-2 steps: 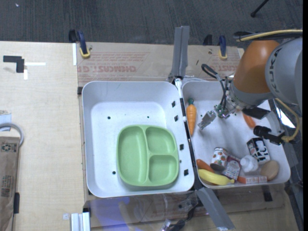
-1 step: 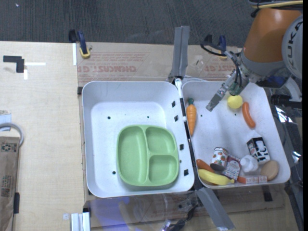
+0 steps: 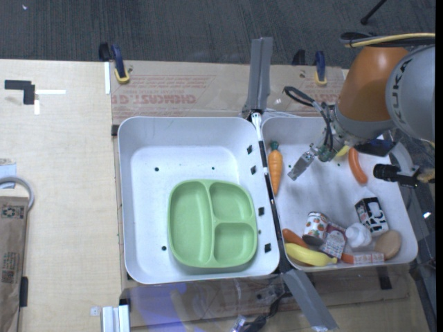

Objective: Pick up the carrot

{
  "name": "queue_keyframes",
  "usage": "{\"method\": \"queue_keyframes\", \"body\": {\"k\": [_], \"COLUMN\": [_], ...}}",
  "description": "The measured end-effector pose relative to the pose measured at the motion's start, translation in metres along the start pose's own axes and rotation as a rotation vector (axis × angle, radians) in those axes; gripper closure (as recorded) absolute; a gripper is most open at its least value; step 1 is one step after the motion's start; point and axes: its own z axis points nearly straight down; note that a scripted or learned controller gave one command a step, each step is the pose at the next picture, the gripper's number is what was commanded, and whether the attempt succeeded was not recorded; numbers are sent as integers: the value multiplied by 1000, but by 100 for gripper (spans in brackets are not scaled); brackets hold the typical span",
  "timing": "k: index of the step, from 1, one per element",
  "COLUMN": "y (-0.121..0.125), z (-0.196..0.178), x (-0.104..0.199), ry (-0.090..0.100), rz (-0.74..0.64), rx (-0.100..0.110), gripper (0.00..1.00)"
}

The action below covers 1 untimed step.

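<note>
While the left bin holds just a green divided plate, the carrot lies in the right bin, pressed close to its left wall, green stem end toward the far side and tip pointing near. It looks like a toy: probably light, stiff and smooth, so likely to slip or roll if pinched near the tapered tip. The thick upper half seems the best place to take it, across its width, though the wall just beside it leaves little room for one finger. Right of it hangs the gripper, near the carrot but not touching; whether its fingers stand apart or together I cannot tell, as they blur into one grey shape. Further right, a second orange thing lies partly under the arm, and the clutter at the near side overlaps.
</note>
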Motion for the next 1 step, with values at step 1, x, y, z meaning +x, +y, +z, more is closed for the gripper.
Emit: {"method": "queue_keyframes", "body": {"k": [1], "y": [0], "z": [-10], "x": [-1], "ry": [-3], "rz": [4], "rx": [-3], "gripper": [100]}}
